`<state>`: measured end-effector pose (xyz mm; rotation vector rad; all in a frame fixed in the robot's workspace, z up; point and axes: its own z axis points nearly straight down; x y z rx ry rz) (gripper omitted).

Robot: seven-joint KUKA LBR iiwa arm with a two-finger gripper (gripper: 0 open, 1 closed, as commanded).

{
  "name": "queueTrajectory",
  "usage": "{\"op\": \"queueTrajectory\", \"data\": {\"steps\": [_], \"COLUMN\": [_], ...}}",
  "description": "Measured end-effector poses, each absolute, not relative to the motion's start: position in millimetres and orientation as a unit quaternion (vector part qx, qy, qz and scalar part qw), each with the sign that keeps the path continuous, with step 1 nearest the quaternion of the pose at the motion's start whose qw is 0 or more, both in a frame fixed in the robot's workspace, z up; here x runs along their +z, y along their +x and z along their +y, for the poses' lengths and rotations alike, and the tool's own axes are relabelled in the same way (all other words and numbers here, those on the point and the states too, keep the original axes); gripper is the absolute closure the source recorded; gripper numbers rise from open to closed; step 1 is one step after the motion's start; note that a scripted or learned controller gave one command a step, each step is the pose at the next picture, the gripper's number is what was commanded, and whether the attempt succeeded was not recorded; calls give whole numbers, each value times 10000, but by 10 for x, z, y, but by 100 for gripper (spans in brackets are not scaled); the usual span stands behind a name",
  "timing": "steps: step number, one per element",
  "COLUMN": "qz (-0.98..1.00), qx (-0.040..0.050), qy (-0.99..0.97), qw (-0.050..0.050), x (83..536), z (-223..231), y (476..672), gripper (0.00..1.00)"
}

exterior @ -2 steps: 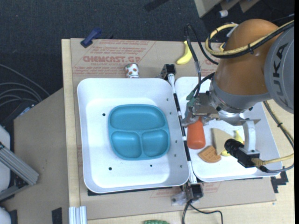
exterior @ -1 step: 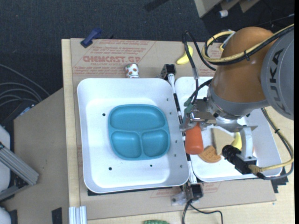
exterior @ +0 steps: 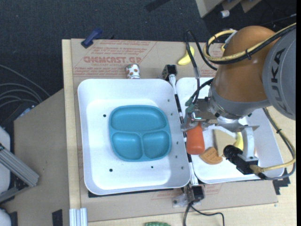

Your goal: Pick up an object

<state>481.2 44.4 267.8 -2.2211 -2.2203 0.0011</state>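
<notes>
The tabletop (exterior: 70, 126) fills most of the frame, a pale wooden surface with red lettering along its upper part. On it sit two shallow white bins side by side: the left bin (exterior: 94, 173) lies at the frame's centre left, and the right bin (exterior: 221, 173) at centre right is largely covered by the arm. The arm (exterior: 244, 65) enters from the right edge, its big orange-banded section bulging over the upper right of the frame, with the grey wrist below it turned down toward the inner left edge of the right bin; yellow and black cables loop around it. A blue divided tray (exterior: 139, 132) with three compartments rests in the middle of the left bin. The gripper (exterior: 194, 121) hangs below the wrist at the seam between the two bins, directly above an orange cylinder (exterior: 195, 140) that stands at the right bin's left edge; whether the fingers are open or closed on it cannot be told, since the wrist hides them. Just to the lower right of the cylinder lies a small flat tan piece (exterior: 211, 157). A yellow object (exterior: 240, 142) peeks out further right, beneath the wrist.
</notes>
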Motion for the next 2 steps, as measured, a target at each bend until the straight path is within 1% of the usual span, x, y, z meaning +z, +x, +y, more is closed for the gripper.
{"op": "queueTrajectory", "data": {"steps": [1, 2], "qz": [-7069, -7070], "qx": [-1, 12], "qy": [-7073, -7072], "qw": [-5, 18], "x": [2597, 2701], "z": [282, 283], "y": [5129, 4824], "gripper": [100, 100]}}
